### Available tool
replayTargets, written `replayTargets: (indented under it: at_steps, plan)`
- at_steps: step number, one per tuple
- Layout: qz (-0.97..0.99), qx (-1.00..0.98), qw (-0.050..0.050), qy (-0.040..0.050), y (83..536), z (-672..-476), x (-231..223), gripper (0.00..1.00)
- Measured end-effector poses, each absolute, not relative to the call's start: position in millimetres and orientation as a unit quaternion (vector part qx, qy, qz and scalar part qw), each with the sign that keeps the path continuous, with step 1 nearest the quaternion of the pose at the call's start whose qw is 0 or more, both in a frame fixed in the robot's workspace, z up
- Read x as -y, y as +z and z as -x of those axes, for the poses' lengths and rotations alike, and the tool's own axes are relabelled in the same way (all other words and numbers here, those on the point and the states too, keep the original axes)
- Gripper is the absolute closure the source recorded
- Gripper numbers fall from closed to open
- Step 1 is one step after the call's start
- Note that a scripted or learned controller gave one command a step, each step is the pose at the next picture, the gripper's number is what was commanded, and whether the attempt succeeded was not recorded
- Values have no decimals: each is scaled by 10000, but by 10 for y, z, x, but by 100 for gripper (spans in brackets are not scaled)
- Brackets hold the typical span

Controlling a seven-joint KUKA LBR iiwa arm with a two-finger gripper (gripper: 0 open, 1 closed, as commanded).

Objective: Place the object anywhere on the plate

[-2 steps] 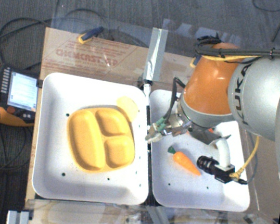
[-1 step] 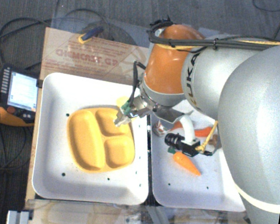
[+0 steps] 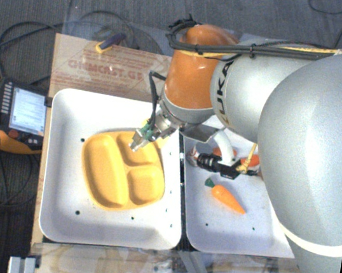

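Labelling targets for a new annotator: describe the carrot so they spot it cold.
Look at the right-hand shallow white bin, beside the one holding the yellow sectioned plate. The small orange toy carrot lies on its floor, tilted, green stub at its upper-left end, the one tapered orange thing there.

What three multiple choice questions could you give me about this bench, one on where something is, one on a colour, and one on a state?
1. Where does the carrot lie?
A. On the plate
B. In the right bin
C. On the floor

2. What colour is the plate?
A. Yellow
B. Blue
C. Black

3. What lies on the plate?
A. The carrot
B. A cup
C. Nothing that the view shows

Answers: 1 B, since the carrot rests on the floor of the right bin, apart from the plate. 2 A, since the divided plate in the left bin is yellow. 3 C, since its compartments show bare, with the claw above its upper edge.
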State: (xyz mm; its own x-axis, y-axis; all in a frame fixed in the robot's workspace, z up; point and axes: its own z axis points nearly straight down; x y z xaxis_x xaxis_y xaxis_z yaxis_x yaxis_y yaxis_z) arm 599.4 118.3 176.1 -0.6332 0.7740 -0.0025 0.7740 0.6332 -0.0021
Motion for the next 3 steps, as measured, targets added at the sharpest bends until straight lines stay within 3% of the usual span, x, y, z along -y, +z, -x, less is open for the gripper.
replayTargets:
  at_steps: [1, 2, 3]
  plan:
    - [-4193, -9078, 4, -8, 1994, -5915, -1304, 100]
    - [-4130, -9107, 10, -13, 2070, -6001, -1200, 100]
    - [-4134, -9106, 11, -18, 1805, -6163, -1306, 100]
